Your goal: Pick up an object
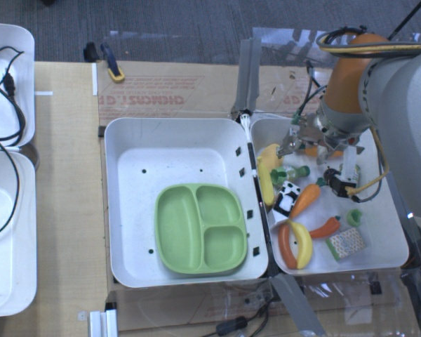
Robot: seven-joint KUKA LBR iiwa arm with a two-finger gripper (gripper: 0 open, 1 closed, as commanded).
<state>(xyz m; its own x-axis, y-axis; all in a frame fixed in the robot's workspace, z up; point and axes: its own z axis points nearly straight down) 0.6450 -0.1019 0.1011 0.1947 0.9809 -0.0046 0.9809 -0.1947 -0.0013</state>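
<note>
Lying diagonal, carrot, tip lower-left

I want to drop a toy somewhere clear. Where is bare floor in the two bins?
The left white bin is bare behind and left of the green three-compartment plastic plate. The right white bin is crowded: yellow bananas, an orange carrot and more, with the gripper above its back.

My counter is pale wood, with a sheet of brown cardboard spread over its middle. Two shallow white bins sit on that cardboard, touching side by side: the left bin toward nine o'clock, the right bin toward three. A yellow-handled tool lies near eleven o'clock.
</note>
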